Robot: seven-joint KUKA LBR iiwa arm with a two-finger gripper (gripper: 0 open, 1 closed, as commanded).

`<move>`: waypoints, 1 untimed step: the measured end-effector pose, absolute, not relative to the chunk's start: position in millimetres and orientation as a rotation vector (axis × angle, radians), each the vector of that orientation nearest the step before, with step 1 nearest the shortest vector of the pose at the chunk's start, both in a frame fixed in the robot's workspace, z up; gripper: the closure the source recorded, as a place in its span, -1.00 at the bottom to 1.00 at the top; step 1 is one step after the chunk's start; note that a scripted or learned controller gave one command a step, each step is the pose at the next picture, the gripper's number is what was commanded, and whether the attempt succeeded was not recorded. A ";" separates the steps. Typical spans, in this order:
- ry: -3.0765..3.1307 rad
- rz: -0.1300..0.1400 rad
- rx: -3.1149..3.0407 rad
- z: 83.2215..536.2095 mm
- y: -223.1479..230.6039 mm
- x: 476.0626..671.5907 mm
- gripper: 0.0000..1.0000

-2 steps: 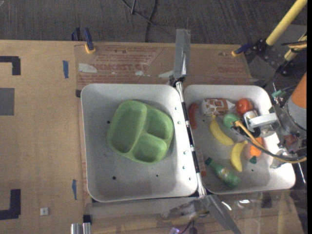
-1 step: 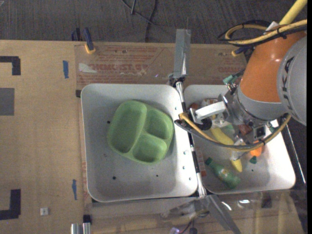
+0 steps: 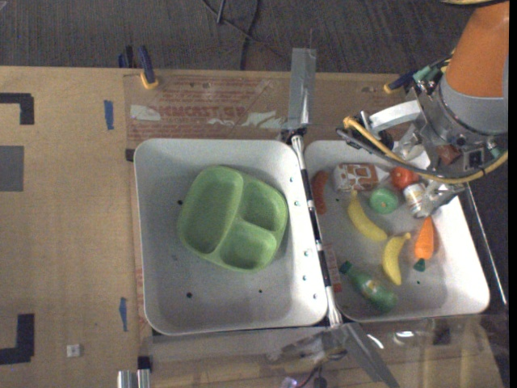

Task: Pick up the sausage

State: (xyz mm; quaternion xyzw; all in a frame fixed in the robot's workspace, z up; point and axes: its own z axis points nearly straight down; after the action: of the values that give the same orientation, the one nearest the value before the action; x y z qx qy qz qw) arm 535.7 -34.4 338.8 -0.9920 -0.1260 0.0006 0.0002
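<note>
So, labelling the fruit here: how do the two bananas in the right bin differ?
The upper banana lies slanted, its top end pointing up-left near the green round toy; the lower banana stands nearly upright beside the carrot. The upper one looks slightly longer and fuller. Both are yellow, curved, and lie loose in the right bin.

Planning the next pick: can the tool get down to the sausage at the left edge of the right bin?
Probably yes. The sausage lies uncovered, with nothing on top. It sits close to the bin wall, and the small carton is just beside it, so room for the tool looks tight.
</note>
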 end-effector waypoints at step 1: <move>-0.326 0.008 -3.123 304.5 -81.9 485.2 -1.00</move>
State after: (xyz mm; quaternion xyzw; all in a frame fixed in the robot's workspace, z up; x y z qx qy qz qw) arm 485.2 -81.9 304.5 -0.9946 -0.1040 0.0025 0.0010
